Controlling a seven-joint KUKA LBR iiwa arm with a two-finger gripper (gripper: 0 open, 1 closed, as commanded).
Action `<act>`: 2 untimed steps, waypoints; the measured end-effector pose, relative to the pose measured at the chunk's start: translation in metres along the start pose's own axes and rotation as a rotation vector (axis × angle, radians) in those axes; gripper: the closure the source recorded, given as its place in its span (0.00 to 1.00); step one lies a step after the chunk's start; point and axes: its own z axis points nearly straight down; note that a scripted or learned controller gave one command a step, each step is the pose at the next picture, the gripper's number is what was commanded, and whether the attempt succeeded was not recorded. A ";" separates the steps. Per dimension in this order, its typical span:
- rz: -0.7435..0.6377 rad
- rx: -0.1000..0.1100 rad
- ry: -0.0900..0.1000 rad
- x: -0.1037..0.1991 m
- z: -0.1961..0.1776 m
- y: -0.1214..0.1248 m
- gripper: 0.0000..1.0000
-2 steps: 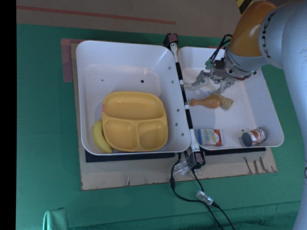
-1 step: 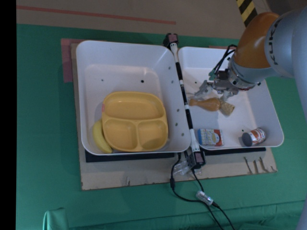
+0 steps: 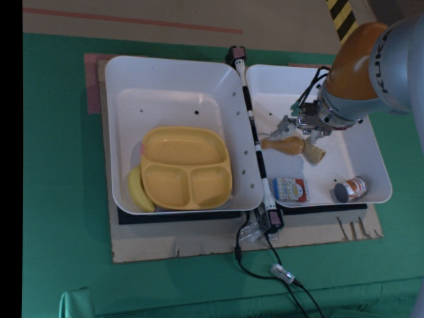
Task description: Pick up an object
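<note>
Grey arm (image 3: 391, 58) reaching in, claw (image 3: 301, 128) over drumstick (image 3: 285, 144)

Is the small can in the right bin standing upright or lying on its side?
Lying on its side. The can rests lengthwise on the floor of the right bin, its dark round end facing the camera, near the front corner.

A green cloth (image 3: 59, 177) covers the bench, and a flat brown cardboard sheet (image 3: 199, 244) lies on top of it. Behind the bench is a brown floor (image 3: 165, 2) with 1 thin red line (image 3: 132, 20) and yellow and black stripes (image 3: 341, 5).
</note>
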 end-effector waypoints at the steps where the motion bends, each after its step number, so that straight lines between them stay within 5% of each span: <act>1: 0.009 -0.013 -0.007 -0.005 -0.015 0.003 1.00; 2: -0.001 0.012 0.001 -0.018 0.001 0.095 1.00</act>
